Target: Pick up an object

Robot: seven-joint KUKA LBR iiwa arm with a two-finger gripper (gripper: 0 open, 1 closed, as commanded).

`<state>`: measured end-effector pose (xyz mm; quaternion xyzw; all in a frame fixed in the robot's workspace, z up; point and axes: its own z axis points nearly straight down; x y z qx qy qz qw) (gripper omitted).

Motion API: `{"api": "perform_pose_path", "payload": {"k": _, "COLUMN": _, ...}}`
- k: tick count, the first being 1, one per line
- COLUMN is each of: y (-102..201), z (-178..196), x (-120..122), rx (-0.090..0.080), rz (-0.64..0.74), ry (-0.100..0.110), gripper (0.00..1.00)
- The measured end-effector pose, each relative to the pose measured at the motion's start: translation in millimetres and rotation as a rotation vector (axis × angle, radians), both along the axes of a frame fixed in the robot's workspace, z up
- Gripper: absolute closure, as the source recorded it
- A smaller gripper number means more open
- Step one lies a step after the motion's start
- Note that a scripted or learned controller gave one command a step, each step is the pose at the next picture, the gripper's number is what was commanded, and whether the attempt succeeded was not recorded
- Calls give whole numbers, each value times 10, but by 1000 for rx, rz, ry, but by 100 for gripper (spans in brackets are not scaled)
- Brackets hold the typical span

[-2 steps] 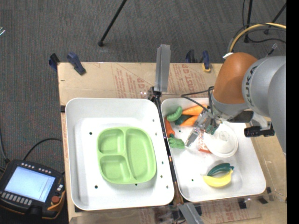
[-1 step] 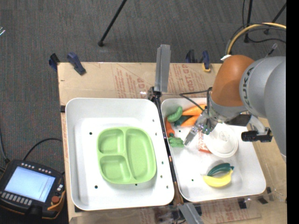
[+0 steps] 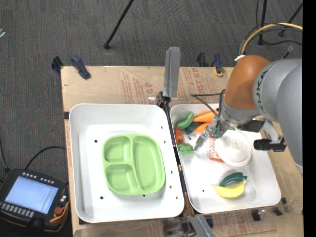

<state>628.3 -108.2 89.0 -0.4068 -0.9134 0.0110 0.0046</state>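
My gripper (image 3: pixel 204 138) hangs low in the right bin (image 3: pixel 261 191), near its upper left part. It sits just right of a small green piece (image 3: pixel 185 149) and below two orange carrots (image 3: pixel 203 116). A dark green vegetable (image 3: pixel 185 120) lies in the bin's upper left corner. A white bowl (image 3: pixel 235 150) rests right of the gripper, with an orange-and-white packet (image 3: pixel 215 152) partly under it. A yellow banana (image 3: pixel 230 191) with a teal object (image 3: pixel 233 179) on top lies near the bin's front. I see nothing clearly held.
The left bin (image 3: pixel 84 132) holds a green divided plate (image 3: pixel 133 164). A grey post (image 3: pixel 172 75) stands behind the divider between the bins. A teach pendant (image 3: pixel 32 196) lies on the floor at lower left. The arm's orange band (image 3: pixel 246 85) looms over the right bin's back.
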Motion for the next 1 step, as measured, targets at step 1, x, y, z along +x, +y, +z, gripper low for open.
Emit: {"api": "perform_pose_path", "payload": {"k": 1, "y": 176, "z": -20, "x": 115, "rx": 13, "rz": -292, "ry": -17, "gripper": 0}}
